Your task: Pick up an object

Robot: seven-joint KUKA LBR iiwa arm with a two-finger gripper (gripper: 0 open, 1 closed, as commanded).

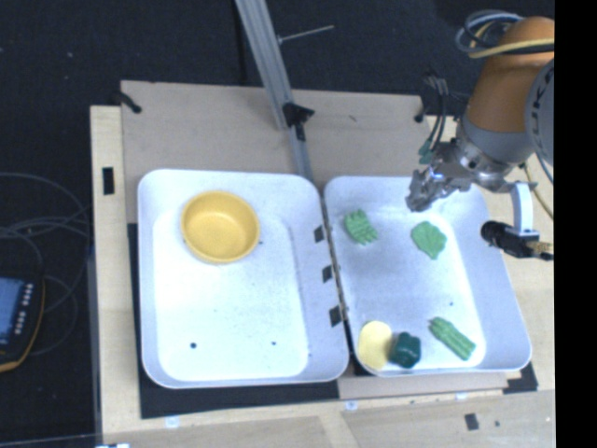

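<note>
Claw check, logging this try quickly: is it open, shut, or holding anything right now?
Claw: cannot be told whether open or closed; nothing visibly held, poised above the green piece in the right bin.

Gripper (427, 194) blurred (fingers unreadable).

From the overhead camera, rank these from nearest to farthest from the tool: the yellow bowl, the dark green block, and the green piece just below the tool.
1. The green piece, in the right bin directly below the tool.
2. The dark green block, at the right bin's near edge beside a pale yellow disc.
3. The yellow bowl, across in the left bin.
</note>
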